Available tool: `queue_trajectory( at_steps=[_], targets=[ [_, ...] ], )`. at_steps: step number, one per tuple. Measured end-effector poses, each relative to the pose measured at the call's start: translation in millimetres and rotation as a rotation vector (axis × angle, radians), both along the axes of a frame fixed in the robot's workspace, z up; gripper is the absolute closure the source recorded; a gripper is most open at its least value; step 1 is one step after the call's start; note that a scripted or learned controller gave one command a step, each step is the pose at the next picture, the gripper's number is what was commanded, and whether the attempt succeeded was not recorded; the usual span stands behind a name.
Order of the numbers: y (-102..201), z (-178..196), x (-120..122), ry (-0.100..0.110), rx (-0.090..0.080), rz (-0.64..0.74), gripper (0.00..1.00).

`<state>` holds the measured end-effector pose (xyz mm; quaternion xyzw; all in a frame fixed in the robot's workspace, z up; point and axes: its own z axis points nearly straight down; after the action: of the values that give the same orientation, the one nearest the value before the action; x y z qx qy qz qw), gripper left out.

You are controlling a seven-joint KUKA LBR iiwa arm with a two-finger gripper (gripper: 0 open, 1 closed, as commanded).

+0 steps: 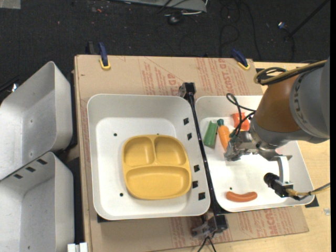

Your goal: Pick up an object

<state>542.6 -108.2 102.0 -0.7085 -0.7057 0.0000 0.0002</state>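
**A:** Where do we place the end effector [233, 152]?

**B:** We see it low over the right bin [247, 175], a little toward nine o'clock from that bin's middle. The grey arm [294, 109] with its orange band comes in from three o'clock and covers the bin's upper right part.

**A:** Is it apart or together?

**B:** We cannot tell; the wrist and cables hide its tip from above. We see nothing clamped in it.

**A:** What lies closest to it?

**B:** The orange carrot [224, 136], just at eleven o'clock of the end effector, its lower end right beside it. Whether they touch, we cannot say. A green block [211, 133] lies just beside the carrot at nine o'clock, near the wall the bins share; both run roughly from twelve to six o'clock.

**A:** And the other things in that bin?

**B:** A red piece [241, 121] sits at one o'clock of the carrot, partly behind the black cables. A reddish sausage [241, 196] lies flat at six o'clock of the end effector, well apart from it, near the bin's lower rim.

**A:** And the left bin [105, 140]?

**B:** It holds a yellow divided plate [156, 167], set toward five o'clock of its middle. Both bins rest on the brown bench [142, 72].
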Motion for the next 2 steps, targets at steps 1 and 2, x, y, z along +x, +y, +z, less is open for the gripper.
queue_trajectory(
  at_steps=[1, 2],
  targets=[
    [-2.3, 45.0, 7.9, -0.006, -0.002, 0.006, 1.00],
    [-6.7, 105.4, 15.9, -0.007, -0.002, 0.007, 1.00]
  ],
)
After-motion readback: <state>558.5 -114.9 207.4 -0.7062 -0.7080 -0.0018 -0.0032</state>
